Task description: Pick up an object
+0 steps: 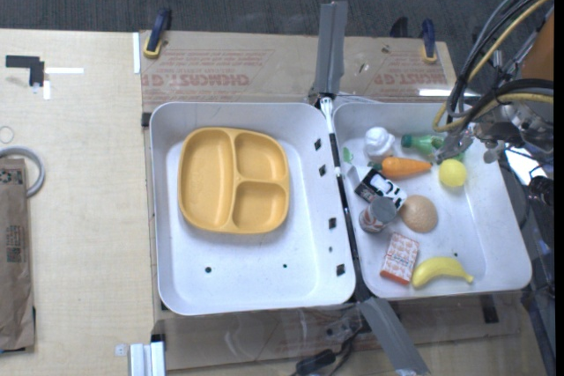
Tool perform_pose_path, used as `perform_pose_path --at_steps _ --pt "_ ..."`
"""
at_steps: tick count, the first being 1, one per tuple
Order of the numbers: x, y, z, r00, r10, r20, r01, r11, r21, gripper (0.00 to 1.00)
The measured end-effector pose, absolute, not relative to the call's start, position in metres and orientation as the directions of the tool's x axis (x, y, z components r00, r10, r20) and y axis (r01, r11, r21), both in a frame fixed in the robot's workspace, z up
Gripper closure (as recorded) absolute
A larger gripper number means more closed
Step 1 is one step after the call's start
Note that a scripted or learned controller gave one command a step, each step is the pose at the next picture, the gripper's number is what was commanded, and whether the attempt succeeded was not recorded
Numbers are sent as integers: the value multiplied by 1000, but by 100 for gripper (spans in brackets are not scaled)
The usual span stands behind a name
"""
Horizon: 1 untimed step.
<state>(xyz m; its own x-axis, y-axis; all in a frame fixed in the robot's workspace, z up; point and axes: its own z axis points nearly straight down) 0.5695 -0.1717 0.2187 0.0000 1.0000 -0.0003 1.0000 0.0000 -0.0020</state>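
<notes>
The arm reaches in from three o'clock, its gripper [460, 139] hanging over the right bin [493, 277] beside the yellow ball [452, 173]. Carrot [404, 166] at nine o'clock, banana [441, 272] at six.

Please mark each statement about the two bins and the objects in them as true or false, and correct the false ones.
1. The yellow divided plate lies in the left bin. True.
2. The banana lies in the left bin. False: it lies in the right bin, near its front edge.
3. The carrot lies beside the yellow ball. True.
4. The small red box rests on the plate. False: it lies in the right bin, left of the banana.
</notes>
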Motion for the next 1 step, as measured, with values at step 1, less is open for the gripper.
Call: perform_pose_path --at_steps 1 --pt "567 -131 115 -149 989 -6 989 149 12 0"
